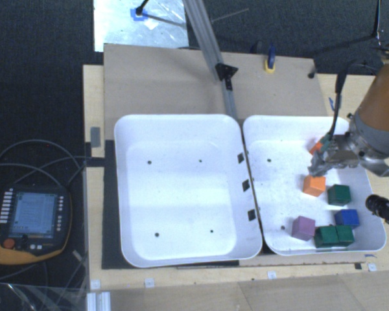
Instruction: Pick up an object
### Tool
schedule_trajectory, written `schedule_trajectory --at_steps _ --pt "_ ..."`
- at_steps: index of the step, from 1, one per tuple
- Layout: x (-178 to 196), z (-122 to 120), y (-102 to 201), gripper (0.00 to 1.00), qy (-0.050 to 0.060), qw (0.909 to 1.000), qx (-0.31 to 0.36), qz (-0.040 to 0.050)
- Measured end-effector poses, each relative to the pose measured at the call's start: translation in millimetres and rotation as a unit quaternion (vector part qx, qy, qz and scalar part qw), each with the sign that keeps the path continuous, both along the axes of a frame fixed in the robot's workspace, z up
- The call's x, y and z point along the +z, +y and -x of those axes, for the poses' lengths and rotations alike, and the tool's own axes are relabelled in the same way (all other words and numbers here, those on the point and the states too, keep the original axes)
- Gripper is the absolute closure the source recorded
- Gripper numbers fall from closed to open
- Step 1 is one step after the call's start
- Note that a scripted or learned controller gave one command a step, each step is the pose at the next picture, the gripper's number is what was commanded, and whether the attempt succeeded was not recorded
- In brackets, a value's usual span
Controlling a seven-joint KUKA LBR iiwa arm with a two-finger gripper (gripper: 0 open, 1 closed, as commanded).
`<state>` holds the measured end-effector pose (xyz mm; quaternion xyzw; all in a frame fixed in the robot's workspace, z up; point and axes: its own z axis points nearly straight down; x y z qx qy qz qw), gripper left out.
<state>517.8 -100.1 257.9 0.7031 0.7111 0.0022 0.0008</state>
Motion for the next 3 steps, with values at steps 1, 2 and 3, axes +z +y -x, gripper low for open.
schedule_trajectory --at_steps 1,2,3 --pt "-13.9 6.8 49.0 1.00 0.001 1.0000 -0.001 -0.0001" --pt "-11.1 6.3 111.0 1.00 0.001 1.0000 0.001 -0.0006" --pt "-20.3 14.9 172.5 1.00 0.002 1.0000 0.000 -0.0007"
